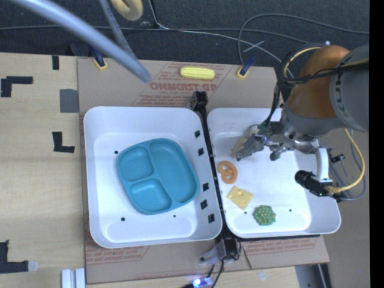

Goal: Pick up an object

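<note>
A: Where do the jaws [249,146] sit?

B: Over the upper middle of the right bin [312,221], reaching in from the grey arm [354,95] with its orange band [315,83]. Whether they are spread or pressed together, I cannot tell; the metal parts blur into one another. Nothing shows between them.

A: And the things to pick?

B: Three lie in that same bin, all below and to the left of the jaws. The pretzel [227,171] is nearest, just under them near the bin's left wall, apart from them. Below it lies the cheese wedge [240,197], and lower right of that the broccoli floret [264,215], well apart from the jaws.

A: What do they look like?

B: The pretzel is a small orange-brown looped twist. The cheese is a flat pale yellow piece with angled edges. The broccoli is a round, bumpy green clump. They look like toy foods, smooth and matte.

A: The other bin?

B: The left bin [96,161] holds a blue divided plate [157,174], smooth plastic with three compartments, lying flat and turned at a slant.

A: Around them?

B: Both bins are shallow, white and glossy, side by side on printed cardboard [174,83] atop a pale wooden desk [36,161]. A yellow corn cob [197,72] lies on the cardboard behind the bins. Dark carpet [240,11] with cables [264,41] runs along the back.
</note>
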